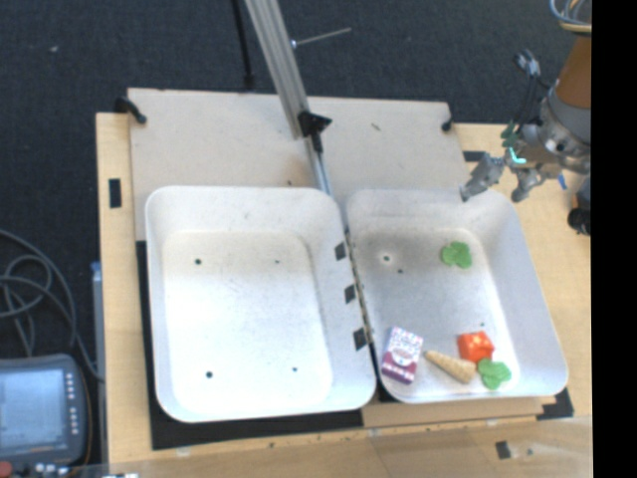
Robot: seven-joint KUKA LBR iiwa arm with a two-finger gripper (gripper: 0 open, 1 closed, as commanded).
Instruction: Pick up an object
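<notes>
Two white bins sit side by side on the table. Left bin has no objs; right bin holds five: green piece near its middle-back, purple-white carton, cone-shaped tan item, red block & another green piece clustered at front. Gripper hangs over right bin's back-right corner, fingers spread apart, nothing between them, well apart from the objs.

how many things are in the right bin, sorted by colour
green: 2, one mid-bin, one at the near right corner
red: 1
purple and white: 1 carton
tan: 1 cone
total: 5
</notes>
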